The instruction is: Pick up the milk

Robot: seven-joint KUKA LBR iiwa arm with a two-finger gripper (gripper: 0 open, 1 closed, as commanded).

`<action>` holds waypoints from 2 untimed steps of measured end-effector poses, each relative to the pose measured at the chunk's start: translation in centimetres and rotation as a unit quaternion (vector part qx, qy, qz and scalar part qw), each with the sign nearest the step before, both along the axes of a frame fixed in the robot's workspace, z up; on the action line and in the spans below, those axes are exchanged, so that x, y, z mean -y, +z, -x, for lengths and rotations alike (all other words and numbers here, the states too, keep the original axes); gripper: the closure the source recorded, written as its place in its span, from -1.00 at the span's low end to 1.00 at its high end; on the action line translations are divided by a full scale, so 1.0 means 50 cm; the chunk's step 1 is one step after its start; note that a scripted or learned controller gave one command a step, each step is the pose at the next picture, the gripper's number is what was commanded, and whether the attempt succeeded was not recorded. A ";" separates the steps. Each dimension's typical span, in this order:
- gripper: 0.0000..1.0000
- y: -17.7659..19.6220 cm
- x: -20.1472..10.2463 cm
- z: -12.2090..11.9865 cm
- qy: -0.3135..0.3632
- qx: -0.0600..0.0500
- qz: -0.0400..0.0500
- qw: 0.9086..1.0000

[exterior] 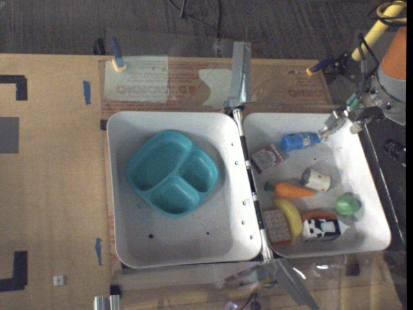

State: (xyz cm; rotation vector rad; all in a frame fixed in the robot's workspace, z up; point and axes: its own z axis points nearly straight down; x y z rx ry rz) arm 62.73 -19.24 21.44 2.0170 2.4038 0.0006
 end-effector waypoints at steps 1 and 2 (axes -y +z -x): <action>-1.00 -0.112 -0.108 -0.066 0.006 -0.001 -0.001 1.000; -1.00 0.112 -0.098 -0.066 0.016 0.001 0.000 1.000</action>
